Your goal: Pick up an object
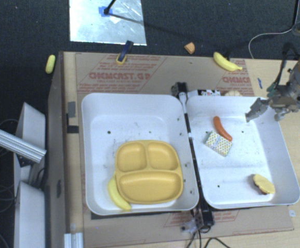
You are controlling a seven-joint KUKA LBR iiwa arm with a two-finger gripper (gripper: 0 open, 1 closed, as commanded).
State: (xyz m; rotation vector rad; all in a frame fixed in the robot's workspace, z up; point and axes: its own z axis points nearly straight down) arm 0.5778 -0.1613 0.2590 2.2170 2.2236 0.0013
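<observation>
The gripper (263,110) is hovering at the right bin's (284,154) far edge, fingers spread, above three well-spaced objects: sausage (222,128), patterned block (218,143), bread piece (263,184).

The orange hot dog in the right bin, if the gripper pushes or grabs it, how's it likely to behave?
The hot dog is long and rounded, so a sideways push would probably roll it across the right bin. It looks like a smooth plastic toy, likely light and a bit slippery. It lies close by the patterned block, so a nudge might shove that too.

Right bin's (289,190) middle lies open between sausage (222,128) and bun (263,184).
</observation>
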